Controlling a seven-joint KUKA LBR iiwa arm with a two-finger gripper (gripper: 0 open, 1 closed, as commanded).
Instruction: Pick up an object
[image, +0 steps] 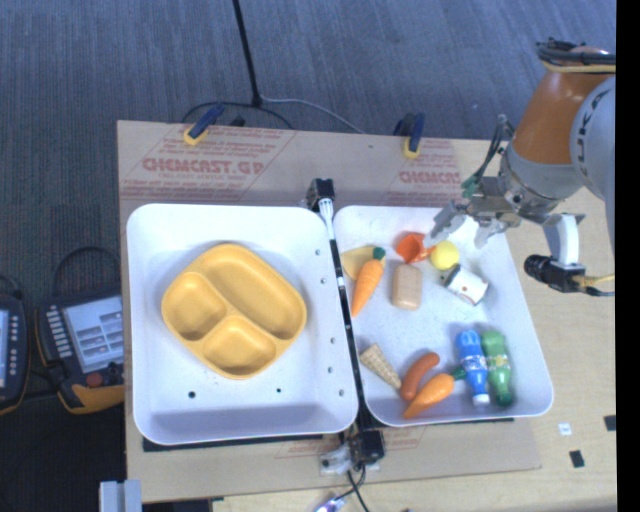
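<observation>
My gripper hangs over the upper right part of the right bin, its fingers spread open with nothing between them. Just below it lie a yellow lemon-like ball and a white block. To the left of these sit a small orange-red piece, a tan bread-like piece and an orange carrot. Lower in the bin lie a waffle cone, a sausage, a second carrot, a blue bottle and a green bottle.
The left bin holds a yellow divided plate. A black clamp sits at the top of the ridge between the bins. Yellow-blue clamps pin the board at the back. A pendant lies at the far left.
</observation>
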